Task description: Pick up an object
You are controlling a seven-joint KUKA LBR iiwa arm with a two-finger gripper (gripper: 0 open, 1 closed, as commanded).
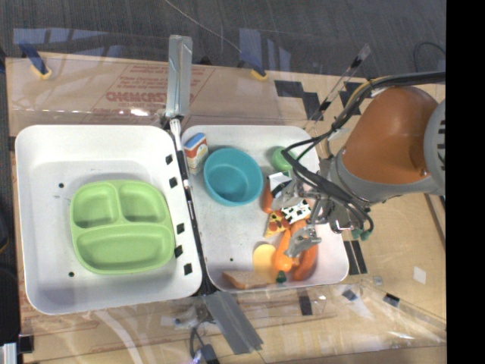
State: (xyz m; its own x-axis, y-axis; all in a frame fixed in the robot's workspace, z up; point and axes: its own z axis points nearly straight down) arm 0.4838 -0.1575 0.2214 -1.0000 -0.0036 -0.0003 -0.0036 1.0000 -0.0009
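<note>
on a cardboard-covered bench (91, 82), two white bins (30, 203) — claw (303, 237) over orange toys (292, 256), its state unclear

Grey arm (394, 150) reaching from right, hand (301, 226) lowered

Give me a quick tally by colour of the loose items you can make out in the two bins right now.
Green: 2, the divided tray and a green item partly behind the cables.
Teal: 1, the bowl.
Orange: 2 or more, a carrot and other orange pieces, jumbled under the gripper.
Yellow: 1, a round fruit.
White with label: 1, a small carton.
Total: at least 7.
</note>
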